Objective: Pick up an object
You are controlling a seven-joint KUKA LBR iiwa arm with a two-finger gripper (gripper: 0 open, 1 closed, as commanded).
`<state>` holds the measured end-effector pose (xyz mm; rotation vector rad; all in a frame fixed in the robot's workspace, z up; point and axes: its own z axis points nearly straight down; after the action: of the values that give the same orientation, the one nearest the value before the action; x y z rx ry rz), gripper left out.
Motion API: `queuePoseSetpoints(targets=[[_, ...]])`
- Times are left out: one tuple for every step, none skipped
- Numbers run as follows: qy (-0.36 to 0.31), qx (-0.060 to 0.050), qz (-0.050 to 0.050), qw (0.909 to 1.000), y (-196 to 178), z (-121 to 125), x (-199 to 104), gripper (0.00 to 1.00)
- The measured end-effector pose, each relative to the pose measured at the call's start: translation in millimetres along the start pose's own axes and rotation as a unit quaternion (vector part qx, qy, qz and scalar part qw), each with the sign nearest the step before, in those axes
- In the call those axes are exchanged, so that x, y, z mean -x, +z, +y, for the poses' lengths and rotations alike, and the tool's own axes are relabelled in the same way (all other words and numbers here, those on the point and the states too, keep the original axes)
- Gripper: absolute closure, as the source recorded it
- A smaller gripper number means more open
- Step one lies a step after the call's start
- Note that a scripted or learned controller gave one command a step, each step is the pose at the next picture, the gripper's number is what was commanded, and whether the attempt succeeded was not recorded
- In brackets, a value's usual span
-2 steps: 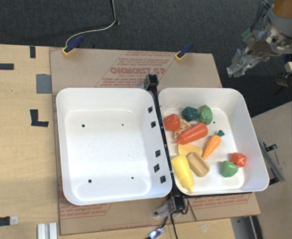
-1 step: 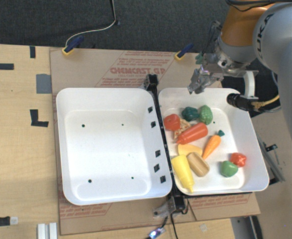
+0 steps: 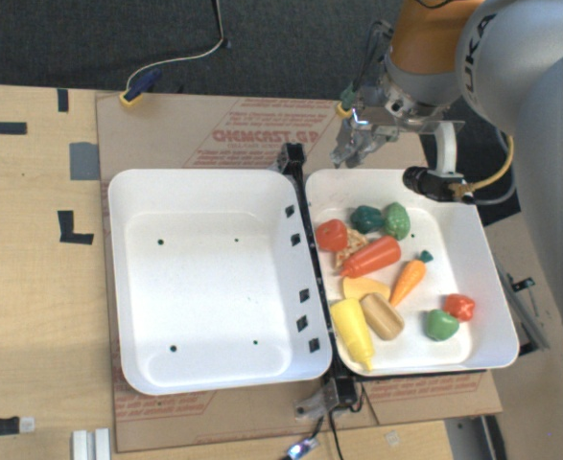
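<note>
Cardboard bench [image 3: 252, 132], glossy plastic vegetables [image 3: 372, 254]; claw [image 3: 354, 149] seemingly empty

Red "CHEMCAST" print on the cardboard sheet [image 3: 252, 132] under the bins

Wooden bench [image 3: 32, 257], brown cardboard sheet [image 3: 214, 132] lying on it, two white bins side by side on the cardboard, left bin [image 3: 204, 276], right bin [image 3: 482, 286], black tape marks [image 3: 70, 226] at left.
</note>
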<state>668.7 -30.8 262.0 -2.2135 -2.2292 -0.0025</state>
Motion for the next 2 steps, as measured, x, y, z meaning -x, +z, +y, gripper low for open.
queuePoseSetpoints(targets=[[-0.001,0.001,0.000,1.0000,-41.2,0.4,-75.3,1.00],[-0.001,0.000,0.001,1.0000,-58.3,0.3,-142.7,1.00]])
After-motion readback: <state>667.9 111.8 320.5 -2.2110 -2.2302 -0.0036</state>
